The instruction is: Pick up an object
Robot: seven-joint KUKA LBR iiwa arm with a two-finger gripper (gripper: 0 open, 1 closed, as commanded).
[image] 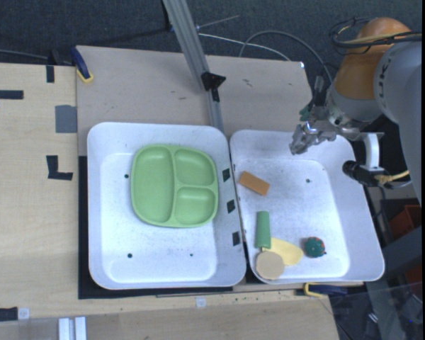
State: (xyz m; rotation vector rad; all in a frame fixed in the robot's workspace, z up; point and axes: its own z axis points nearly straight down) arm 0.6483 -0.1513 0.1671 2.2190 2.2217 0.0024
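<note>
The gripper (299, 144) is seen above the far rim of the right bin (354, 211), with nothing visibly held. An orange block (254, 183) lies in that bin's near-left part, its long axis slanted from upper left to lower right. A green cylinder (262, 229) lies nearer the camera, pointing front to back.

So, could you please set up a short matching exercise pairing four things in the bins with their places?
Things:
1. green divided plate
2. orange block
3. tan disc
4. gripper

Places:
A. right bin's near edge, beside the divider
B. over the right bin's far edge
C. left bin
D. right bin's far part, near the divider

Pairs: 1-C, 2-D, 3-A, 4-B
</note>
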